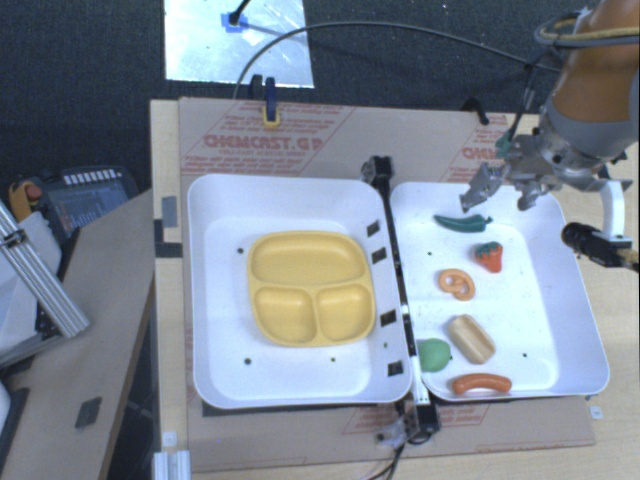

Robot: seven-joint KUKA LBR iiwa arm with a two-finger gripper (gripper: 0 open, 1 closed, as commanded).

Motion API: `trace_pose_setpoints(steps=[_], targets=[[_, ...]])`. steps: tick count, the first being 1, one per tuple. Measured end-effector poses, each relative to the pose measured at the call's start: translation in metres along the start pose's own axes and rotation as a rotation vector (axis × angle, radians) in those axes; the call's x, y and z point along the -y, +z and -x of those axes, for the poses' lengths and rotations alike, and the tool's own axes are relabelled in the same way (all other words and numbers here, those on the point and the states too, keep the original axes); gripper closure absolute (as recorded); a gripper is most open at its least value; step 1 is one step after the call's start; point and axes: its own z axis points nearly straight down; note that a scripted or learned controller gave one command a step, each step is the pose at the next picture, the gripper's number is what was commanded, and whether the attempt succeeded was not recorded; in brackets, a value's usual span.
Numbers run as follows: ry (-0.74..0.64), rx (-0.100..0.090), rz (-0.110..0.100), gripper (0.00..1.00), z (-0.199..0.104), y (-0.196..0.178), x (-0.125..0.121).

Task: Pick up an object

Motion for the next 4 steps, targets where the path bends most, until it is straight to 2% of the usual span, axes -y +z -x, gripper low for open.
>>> trace_pose_setpoints(steps=[1, 3, 4], targets=[[-0.002, 0.001, 0.012, 0.0, 0.0, -0.007, -0.002], [0.001, 0.001, 0.009, 0.0, 0.015, 0.107, -0.005], [0.001, 0.0, 0.009, 0.0, 0.008, 0.156, 0.001]])
